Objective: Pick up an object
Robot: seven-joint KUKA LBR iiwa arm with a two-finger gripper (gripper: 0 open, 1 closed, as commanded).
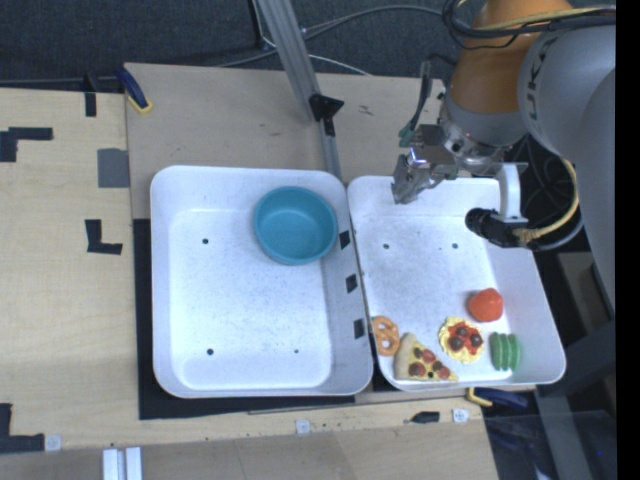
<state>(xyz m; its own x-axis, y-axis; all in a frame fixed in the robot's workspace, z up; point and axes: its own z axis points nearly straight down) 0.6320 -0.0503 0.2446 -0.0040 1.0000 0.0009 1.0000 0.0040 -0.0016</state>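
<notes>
My gripper (408,190) hangs over the far edge of the right bin (430,258), with nothing visible between its fingers. Along that bin's near edge lie a pretzel (384,333), a pizza slice (420,360), a small round pizza (462,339), a red tomato (486,305) and a green vegetable (505,352). All of these lie well below the gripper in the view. A blue bowl (294,225) sits upright in the far part of the left bin (220,308).
A slanted metal pole (295,58) runs down to the gap between the bins. The grey arm with its orange band (510,48) fills the upper right. Black cables (520,230) hang at the right bin's right rim. Black tape marks sit on the bench at left.
</notes>
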